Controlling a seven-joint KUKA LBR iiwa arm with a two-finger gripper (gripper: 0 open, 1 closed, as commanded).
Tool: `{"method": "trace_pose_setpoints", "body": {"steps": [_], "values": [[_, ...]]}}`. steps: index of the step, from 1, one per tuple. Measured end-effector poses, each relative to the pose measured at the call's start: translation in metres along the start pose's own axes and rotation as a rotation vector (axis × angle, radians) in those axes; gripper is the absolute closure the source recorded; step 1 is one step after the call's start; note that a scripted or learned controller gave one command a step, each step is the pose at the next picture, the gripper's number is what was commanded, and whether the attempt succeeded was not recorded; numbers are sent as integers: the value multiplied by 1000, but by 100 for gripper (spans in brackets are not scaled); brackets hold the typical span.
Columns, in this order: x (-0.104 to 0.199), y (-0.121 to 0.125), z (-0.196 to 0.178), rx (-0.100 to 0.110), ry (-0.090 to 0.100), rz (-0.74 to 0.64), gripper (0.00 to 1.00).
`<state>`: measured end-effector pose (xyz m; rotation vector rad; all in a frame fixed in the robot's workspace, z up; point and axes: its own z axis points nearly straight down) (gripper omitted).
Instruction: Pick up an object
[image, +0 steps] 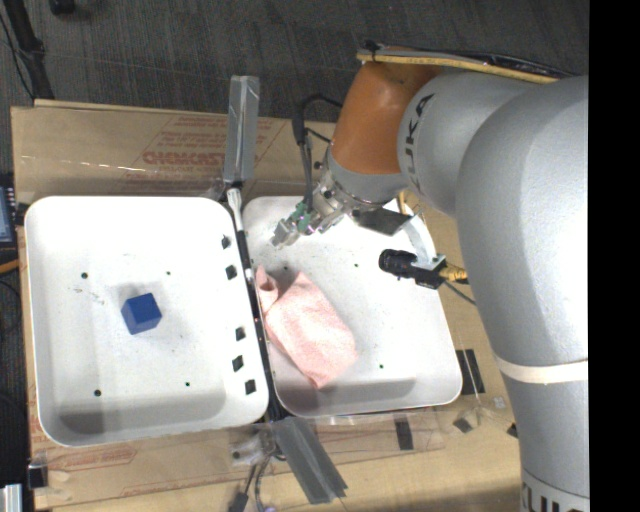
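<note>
While our gripper hangs over the back left corner of the right bin, we cannot tell how it is set. Nothing shows beneath its tip, so we judge the pick has yet to be made and we are at the approach step.

Our nearest candidate is the pink cloth, lying crumpled in the right bin against the wall shared with the left bin. Its long axis runs on a slant, from the back left by the divider toward the front right, with the broader, rounded end nearest the front. The gripper is near the cloth's back end but apart from it.

We think the next move calls for shifting toward the front, over the cloth's bulk, then lowering onto a raised fold, across the long axis.

A blue cube sits alone in the left bin, well apart from the arm.
</note>
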<state>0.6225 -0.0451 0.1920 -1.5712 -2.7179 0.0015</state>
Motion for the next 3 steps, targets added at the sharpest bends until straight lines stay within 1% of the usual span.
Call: {"method": "trace_pose_setpoints", "body": {"steps": [1,2,3], "values": [[0,0,0,1,0,0,0],[-36,-48,87,4,3,66,0],[-40,-44,100,0,1,176,0]]}}
